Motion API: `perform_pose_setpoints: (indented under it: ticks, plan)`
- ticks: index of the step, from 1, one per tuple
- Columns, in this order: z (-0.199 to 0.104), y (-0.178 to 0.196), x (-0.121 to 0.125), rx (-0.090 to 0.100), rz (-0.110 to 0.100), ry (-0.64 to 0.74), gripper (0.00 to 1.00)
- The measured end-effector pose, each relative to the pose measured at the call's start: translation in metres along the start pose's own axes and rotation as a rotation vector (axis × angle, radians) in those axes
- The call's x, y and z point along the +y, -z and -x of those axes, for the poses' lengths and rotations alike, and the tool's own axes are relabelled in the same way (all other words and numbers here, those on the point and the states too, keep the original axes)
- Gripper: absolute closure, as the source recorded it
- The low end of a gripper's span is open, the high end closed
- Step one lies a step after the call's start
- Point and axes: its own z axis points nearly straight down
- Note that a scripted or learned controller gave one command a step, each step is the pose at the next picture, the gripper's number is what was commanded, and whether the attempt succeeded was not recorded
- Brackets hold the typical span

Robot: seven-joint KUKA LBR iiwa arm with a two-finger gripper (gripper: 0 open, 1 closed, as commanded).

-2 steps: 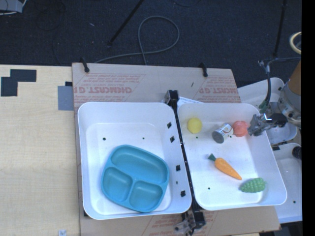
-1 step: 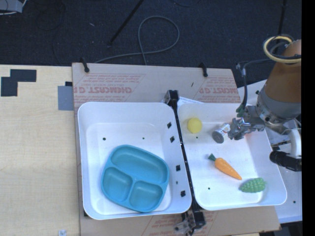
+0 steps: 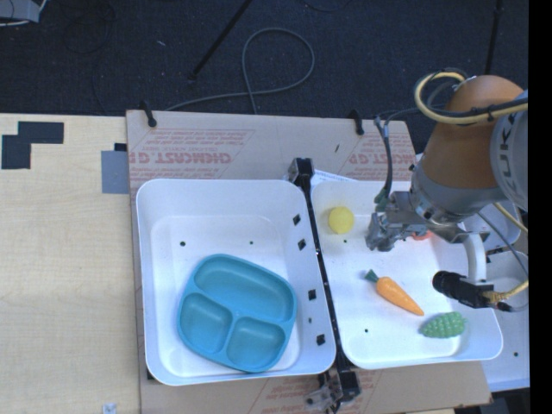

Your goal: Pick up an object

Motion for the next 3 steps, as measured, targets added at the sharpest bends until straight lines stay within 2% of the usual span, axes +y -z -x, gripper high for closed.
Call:
perform_pose_setpoints:
  ticks: [1, 2, 3]
  plan:
    - [-0.045, -0.006, -0.005, -0.001, 0.000, -0.002, 1.00]
    - [-0.099, -0.011, 0.004, -0.001, 0.001, 0.000, 1.00]
    - [-0.159, 0.001, -0.004, -0.001, 0.002, 0.001, 1.00]
